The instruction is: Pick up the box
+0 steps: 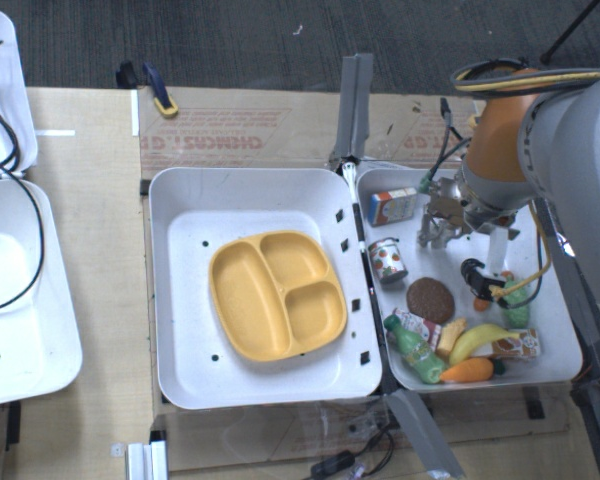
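The gripper (442, 230) hangs low with nothing visibly between its fingers, whose spread I cannot tell, poised just right of the small white-and-orange cardboard box (394, 206).

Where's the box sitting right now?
The box lies in the right bin, near its far left corner. The gripper is just to its right, and the small can lies just nearer the camera.

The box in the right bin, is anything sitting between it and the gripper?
Nothing visible does. The box lies at the right bin's far left corner, the gripper just to its right over bare floor. The can lies nearer the camera, off that line.
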Controlling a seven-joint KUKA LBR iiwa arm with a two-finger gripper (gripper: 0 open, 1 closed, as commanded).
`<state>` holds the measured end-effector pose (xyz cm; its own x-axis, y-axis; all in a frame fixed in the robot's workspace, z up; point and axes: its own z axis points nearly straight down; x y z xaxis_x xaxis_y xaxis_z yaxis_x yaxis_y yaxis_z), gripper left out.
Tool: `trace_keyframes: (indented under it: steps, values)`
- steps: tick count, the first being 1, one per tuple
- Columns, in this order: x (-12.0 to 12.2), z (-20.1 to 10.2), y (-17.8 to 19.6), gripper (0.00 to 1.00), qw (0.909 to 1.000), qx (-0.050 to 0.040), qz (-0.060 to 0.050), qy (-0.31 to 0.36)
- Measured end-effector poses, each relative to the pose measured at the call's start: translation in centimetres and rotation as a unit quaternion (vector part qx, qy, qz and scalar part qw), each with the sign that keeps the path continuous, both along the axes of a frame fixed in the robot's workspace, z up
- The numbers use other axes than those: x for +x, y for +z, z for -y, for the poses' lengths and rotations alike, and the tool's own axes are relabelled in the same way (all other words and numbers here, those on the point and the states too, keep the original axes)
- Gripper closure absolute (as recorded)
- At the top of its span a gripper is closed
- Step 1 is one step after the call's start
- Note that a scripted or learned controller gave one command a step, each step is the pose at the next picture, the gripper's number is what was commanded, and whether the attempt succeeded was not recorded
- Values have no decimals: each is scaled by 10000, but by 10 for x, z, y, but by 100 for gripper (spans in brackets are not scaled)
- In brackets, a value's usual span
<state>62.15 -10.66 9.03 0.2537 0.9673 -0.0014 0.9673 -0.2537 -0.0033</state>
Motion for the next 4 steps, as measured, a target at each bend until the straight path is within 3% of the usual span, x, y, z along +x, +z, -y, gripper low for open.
trace_keyframes:
  steps: [1, 2, 3, 4]
  values:
    - [37, -1, 1, 0, 9797, -8, 9, -2005]
    - [32, 33, 81, 0, 9429, -15, 6, -3330]
    - [17, 31, 30, 0, 9394, -16, -10, -3428]
    - [29, 46, 97, 0, 9194, -15, 3, -3934]
